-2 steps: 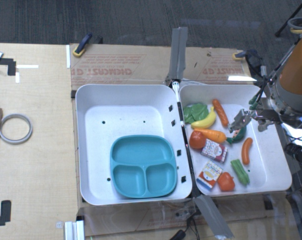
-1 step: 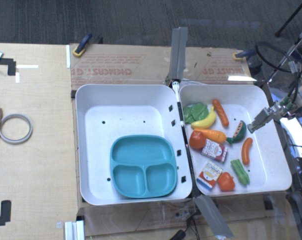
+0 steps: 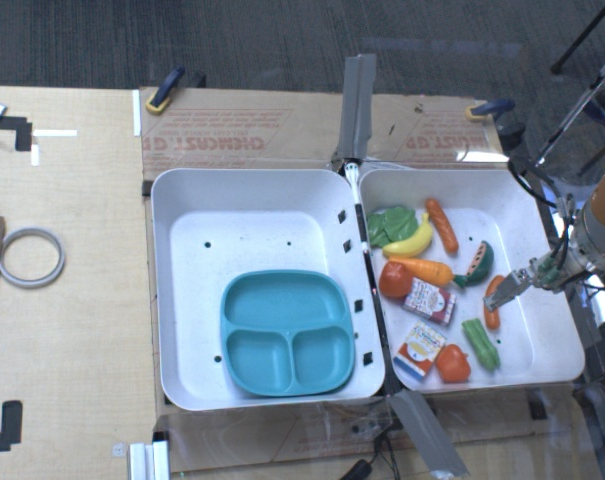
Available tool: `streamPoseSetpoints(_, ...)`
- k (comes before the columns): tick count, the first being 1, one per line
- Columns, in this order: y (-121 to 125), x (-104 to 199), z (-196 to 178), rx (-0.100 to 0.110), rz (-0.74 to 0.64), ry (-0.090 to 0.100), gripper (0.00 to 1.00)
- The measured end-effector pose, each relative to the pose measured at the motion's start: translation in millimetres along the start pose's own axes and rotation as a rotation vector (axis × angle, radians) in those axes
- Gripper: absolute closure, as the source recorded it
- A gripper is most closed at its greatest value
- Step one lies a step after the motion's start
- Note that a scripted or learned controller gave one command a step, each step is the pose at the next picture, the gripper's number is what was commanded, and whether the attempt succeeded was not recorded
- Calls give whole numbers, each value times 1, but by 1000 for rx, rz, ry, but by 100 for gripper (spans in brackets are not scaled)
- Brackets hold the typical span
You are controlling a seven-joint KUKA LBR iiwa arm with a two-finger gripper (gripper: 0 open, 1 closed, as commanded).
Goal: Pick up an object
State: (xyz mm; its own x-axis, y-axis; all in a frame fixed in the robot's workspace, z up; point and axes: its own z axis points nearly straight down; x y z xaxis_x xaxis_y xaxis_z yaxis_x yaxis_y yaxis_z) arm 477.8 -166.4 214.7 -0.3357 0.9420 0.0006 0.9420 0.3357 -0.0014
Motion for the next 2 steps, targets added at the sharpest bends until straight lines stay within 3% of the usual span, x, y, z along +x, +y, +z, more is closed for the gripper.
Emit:
streamPoseSetpoints(1,0,-22,119,-1,84,0,0)
streamPoseSetpoints(2,0,-22,110,-1,87,0,100)
